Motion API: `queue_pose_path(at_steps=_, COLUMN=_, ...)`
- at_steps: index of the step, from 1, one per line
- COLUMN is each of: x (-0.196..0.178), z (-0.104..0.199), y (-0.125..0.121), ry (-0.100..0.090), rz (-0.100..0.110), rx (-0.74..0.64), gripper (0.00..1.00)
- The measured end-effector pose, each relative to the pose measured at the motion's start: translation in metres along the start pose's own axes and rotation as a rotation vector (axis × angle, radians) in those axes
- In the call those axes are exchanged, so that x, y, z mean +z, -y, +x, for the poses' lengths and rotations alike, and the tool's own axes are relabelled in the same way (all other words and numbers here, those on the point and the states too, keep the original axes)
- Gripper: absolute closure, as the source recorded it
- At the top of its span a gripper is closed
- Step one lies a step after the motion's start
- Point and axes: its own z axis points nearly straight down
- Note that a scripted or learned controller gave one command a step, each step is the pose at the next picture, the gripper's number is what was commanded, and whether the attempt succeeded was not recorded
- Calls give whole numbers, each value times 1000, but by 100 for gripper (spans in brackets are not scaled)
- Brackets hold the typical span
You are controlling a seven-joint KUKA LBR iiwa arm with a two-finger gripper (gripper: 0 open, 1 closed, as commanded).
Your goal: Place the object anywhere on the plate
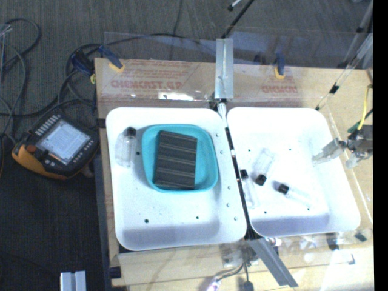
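Vials (262,162) lie loose in the right bin (339,217), awaiting pickup; teal plate (209,162) at centre-left bears a dark block (176,159); gripper's state cannot be told.

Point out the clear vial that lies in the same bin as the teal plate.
The vial left of the teal plate, black cap at its far end. The other two vials lie in the right bin.

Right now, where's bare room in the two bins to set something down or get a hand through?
Left bin: open floor along the front, below the teal plate. The dark ridged block fills the plate's middle, and a clear vial crowds the strip to its left. Right bin: the back half is bare; two clear vials clutter the middle.
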Motion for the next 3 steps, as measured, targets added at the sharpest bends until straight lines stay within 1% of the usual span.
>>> queue_pose_path(at_steps=3, x=0, z=0, y=0, ry=0, rz=0, rx=0, gripper=0)
